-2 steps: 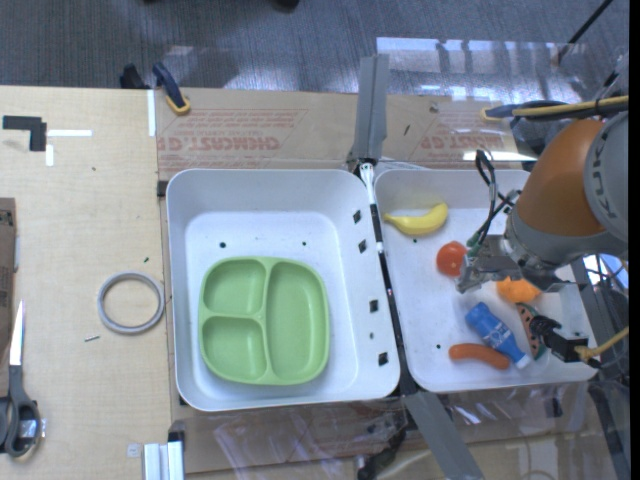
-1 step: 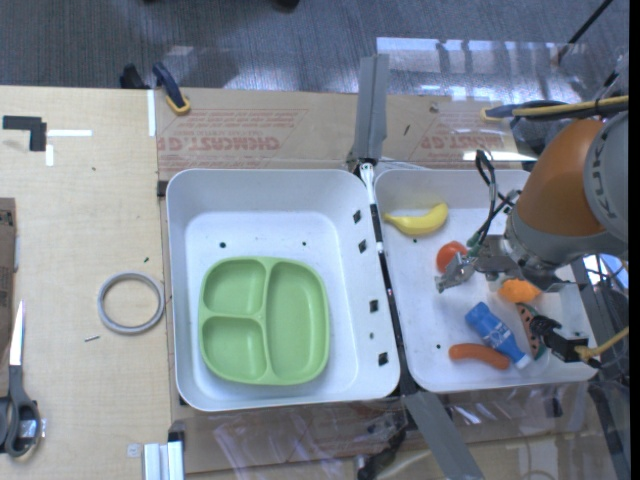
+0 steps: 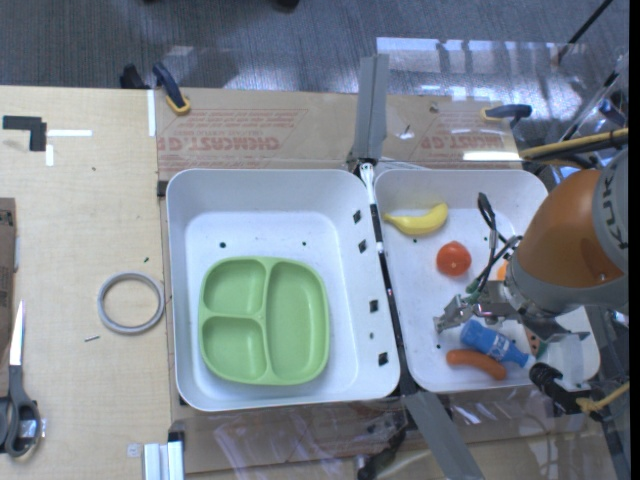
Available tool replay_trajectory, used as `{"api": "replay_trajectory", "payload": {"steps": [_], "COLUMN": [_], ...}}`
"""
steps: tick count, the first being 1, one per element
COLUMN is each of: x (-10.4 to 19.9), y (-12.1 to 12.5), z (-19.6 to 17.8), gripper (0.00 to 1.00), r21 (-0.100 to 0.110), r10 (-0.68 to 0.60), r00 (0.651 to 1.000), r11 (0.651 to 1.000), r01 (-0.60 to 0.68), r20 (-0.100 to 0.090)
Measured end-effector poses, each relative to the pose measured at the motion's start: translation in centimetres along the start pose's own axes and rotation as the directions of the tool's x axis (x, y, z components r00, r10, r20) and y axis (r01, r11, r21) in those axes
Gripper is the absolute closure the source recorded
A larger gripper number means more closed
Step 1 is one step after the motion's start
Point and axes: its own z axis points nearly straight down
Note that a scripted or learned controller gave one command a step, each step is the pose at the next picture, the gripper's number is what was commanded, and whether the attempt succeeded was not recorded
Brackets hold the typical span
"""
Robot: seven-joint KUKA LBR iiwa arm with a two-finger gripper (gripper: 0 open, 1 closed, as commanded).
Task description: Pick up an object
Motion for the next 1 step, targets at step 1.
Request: {"api": "replay_trajectory", "payload": {"steps": [1], "x": [-0.05], "y": [0.02], "z": [-0.84], "gripper": [1.0], "r21": [0.0], "r10": [0.004], "r00": [1.0], "r11": [1.0], "r01": [-0.004], "r20": [0.0]}}
